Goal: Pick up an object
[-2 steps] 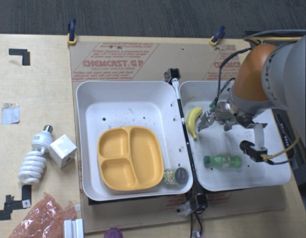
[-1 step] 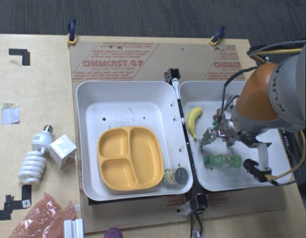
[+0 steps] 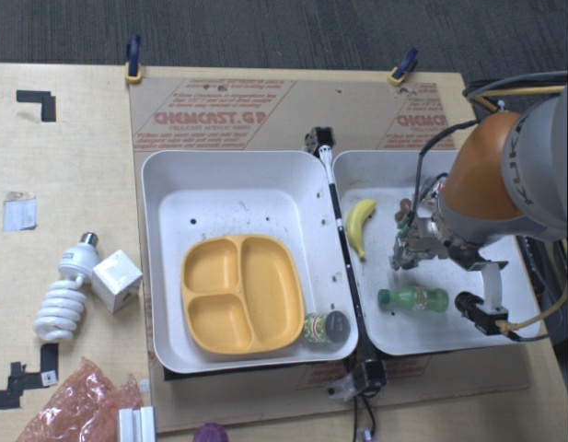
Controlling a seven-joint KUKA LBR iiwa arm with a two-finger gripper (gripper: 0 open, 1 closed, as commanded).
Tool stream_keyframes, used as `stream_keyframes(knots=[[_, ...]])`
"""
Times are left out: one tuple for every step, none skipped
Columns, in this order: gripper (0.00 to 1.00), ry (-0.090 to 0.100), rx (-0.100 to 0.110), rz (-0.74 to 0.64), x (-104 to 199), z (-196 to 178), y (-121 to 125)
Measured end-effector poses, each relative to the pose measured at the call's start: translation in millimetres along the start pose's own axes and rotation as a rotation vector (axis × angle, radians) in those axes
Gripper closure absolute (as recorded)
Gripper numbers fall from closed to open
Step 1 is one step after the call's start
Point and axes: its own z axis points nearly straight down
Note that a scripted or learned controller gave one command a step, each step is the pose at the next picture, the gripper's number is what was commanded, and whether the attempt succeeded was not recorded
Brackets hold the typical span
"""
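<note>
The robot's claw (image 3: 405,250) hangs low in the right bin (image 3: 504,334), between a banana (image 3: 359,226) and a green bottle (image 3: 412,299) lying on its side; its grip cannot be made out. The left bin (image 3: 164,210) holds a yellow divided plate (image 3: 241,294) and a small jar (image 3: 326,327).

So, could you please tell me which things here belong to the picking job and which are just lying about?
Job:
tool
banana
green bottle
small jar
yellow divided plate
two white bins

Lying about:
spiral light bulb
white cube
red mesh bag
</note>
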Motion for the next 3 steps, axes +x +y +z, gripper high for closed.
stream_keyframes(knots=[[0.00, 0.000, 0.000, 0.000, 0, 0, 0], [0.00, 0.001, 0.002, -0.002, -3, 10, -39], [1.00, 0.000, -0.001, 0.001, -4, 0, -38]])
